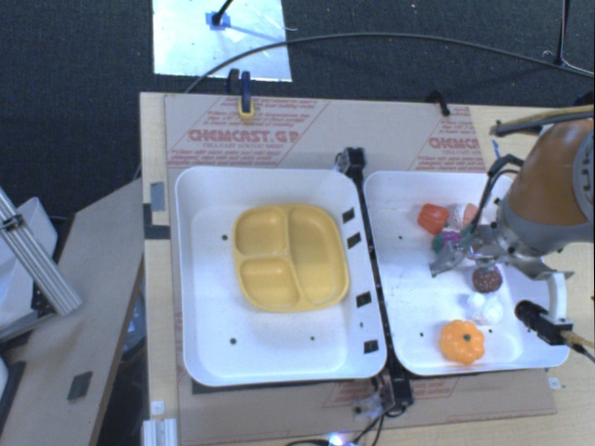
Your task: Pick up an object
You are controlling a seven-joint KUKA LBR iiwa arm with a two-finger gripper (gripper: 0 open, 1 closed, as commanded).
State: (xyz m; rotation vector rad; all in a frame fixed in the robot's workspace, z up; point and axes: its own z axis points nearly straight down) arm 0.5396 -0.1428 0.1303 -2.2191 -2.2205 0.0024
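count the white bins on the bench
2, side by side: the left bin holds a yellow divided plate; the right bin holds small objects under the gripper.

Dark carpet floor (74, 82), shiny foil sheet (220, 26), wooden bench (307, 124), black cable (390, 37)

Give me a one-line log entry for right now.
claw: low in right bin, among small items | grasp: unclear | pumpkin: near front wall, untouched | yellow tray: left bin
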